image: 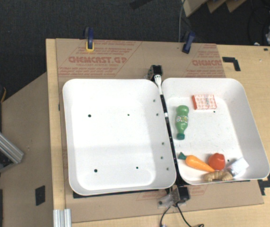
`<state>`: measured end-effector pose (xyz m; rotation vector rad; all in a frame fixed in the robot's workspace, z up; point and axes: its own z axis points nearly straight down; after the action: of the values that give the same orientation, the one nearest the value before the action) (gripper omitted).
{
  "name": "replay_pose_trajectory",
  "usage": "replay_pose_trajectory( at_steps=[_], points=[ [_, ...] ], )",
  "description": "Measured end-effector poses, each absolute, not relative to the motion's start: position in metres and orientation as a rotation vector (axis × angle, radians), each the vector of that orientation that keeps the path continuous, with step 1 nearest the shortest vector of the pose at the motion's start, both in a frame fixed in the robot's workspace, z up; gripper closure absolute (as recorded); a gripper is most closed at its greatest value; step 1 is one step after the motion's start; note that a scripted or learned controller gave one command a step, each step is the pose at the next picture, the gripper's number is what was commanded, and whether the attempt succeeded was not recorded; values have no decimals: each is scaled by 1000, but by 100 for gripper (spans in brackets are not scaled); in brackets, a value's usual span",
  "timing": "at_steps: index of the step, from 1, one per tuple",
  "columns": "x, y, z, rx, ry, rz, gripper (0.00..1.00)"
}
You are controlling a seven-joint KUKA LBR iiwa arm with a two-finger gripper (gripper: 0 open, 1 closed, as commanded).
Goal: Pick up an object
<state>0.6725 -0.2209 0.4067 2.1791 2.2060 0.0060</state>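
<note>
The right bin holds several small objects. A green bottle lies along its left side. A red-and-white patterned box rests near its back. An orange carrot lies at the front, with a red tomato-like piece beside it. A tan ginger-like piece and a small white item sit against the front rim.
The left bin stands beside the right one, joined at a black hinge strip. Both rest on a cardboard sheet held by two clamps at the back. A metal rail slants at the far left.
</note>
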Motion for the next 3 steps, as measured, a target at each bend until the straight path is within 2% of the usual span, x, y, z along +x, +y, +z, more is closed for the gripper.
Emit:
replay_pose_trajectory(
  at_steps=[3],
  points=[
    [675,-219,440,2162,2199,9,100]
  ],
)
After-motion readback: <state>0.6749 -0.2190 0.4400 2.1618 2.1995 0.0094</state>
